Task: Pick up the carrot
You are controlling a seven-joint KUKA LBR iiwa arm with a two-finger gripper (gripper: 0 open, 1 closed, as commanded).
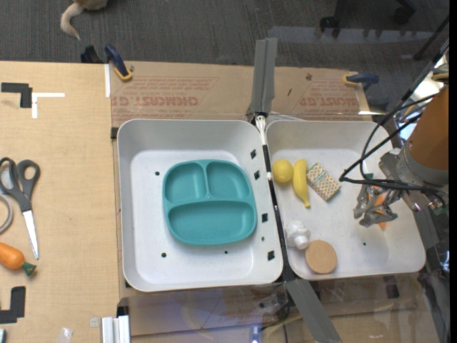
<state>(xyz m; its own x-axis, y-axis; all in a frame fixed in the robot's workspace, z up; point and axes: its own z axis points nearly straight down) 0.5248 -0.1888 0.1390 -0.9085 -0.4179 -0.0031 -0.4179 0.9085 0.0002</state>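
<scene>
The two-finger gripper (374,211) hangs low over the right side of the right-hand shallow white bin (400,259), and a small orange carrot (385,211) shows among its metal fingers. Only slivers of the carrot's bright orange surface can be seen, so its shape and full length cannot be made out. The fingers appear closed in around it, though whether it is lifted off the bin floor cannot be told.

In the same bin lie a round yellow lemon (283,171), a yellow banana (301,182) just beside it, a small patterned packet (323,182), a white lumpy object (296,234) and a flat tan disc (321,256). The left-hand white bin (136,213) holds a teal three-compartment plastic plate (210,202). On the wooden bench, well apart, lie grey-handled scissors (21,199) and a second orange carrot toy (13,257).
</scene>
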